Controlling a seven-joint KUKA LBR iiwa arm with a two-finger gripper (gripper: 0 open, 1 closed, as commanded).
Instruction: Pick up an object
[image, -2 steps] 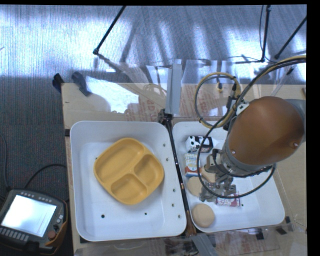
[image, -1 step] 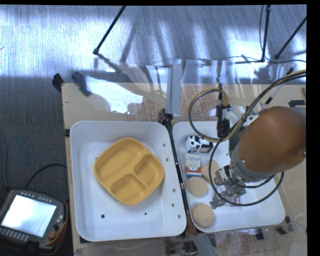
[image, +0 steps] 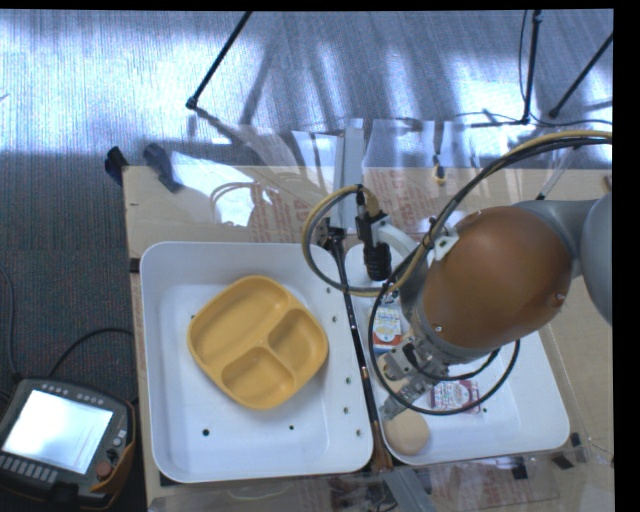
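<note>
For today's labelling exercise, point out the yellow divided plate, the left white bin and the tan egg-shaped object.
yellow divided plate (image: 258, 342), camera view, middle ridge.
left white bin (image: 165, 275), camera view, bare rim.
tan egg-shaped object (image: 407, 435), camera view, rounded top.

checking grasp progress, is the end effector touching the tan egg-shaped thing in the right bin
Cannot tell. In the camera view the end effector ends right above the tan egg-shaped object, but from this slanted angle neither contact nor a gap shows plainly.
</note>
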